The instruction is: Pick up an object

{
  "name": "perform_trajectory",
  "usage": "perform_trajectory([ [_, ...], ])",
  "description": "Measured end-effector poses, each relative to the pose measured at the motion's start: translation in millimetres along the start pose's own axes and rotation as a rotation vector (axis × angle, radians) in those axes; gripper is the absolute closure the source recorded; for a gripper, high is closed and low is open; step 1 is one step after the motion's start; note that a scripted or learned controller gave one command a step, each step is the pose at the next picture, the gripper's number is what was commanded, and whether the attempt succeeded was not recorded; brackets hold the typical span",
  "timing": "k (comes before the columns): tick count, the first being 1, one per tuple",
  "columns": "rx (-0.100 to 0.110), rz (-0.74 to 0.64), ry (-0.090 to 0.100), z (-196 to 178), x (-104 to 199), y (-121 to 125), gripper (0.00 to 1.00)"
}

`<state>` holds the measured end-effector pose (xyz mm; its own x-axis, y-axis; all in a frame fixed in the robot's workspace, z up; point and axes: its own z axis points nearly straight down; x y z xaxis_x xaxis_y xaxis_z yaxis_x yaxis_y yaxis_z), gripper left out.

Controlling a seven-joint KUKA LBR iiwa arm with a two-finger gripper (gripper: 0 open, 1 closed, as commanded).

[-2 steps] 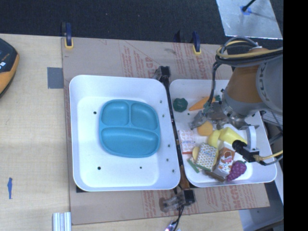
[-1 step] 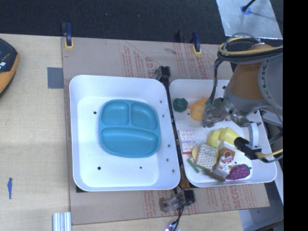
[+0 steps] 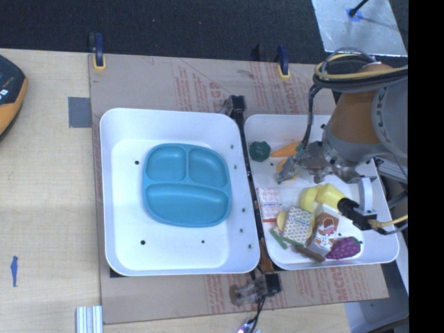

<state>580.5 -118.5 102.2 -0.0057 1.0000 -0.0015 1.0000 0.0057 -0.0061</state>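
Observation:
My gripper (image 3: 290, 170) hangs over the upper middle of the right bin (image 3: 274, 255), its dark fingers pointing left and down. Close by lie an orange carrot-like piece (image 3: 285, 148) and a dark green round toy (image 3: 260, 150). Lower in the bin sit a yellow toy (image 3: 323, 196), a patterned card packet (image 3: 298, 225), a small red-and-white box (image 3: 324, 230), a purple grape bunch (image 3: 345, 247) and a pink-and-white packet (image 3: 269, 201). Nothing shows between the fingers.
The left bin (image 3: 118, 255) holds a blue divided plate (image 3: 186, 184). A black clip (image 3: 236, 105) sits at the bins' top joint, another fitting (image 3: 254, 290) at the bottom. A yellow-and-black device (image 3: 10, 92) rests on the bench's far left.

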Motion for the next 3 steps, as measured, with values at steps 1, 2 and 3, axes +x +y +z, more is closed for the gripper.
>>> perform_trajectory([
  [1, 0.000, -0.001, 0.001, 10, -54, 77, 0.00],
  [2, 0.001, -0.002, -0.010, 9, 11, 75, 0.00],
  [3, 0.005, 0.009, 0.000, 11, -50, -20, 0.00],
])
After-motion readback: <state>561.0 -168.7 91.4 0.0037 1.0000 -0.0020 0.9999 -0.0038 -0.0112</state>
